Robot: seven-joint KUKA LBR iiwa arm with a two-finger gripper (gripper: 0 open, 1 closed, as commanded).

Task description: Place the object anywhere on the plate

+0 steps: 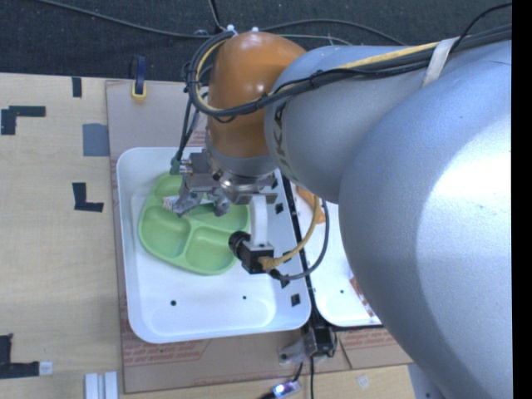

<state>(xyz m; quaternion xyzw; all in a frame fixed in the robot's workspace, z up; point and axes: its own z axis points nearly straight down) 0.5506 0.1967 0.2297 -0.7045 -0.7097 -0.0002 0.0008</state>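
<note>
The gripper [199, 202] hangs directly over the green divided plate [187, 243], at its upper compartment; I cannot tell its state, nor whether it carries any object. The plate lies in the left white bin [208, 318], below the orange wrist band [241, 81].

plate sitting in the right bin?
No, the green plate lies in the left bin, beneath the gripper.

Arm [399, 165] hides right bin [341, 306] mostly; plate [187, 235] partly covered.
</note>
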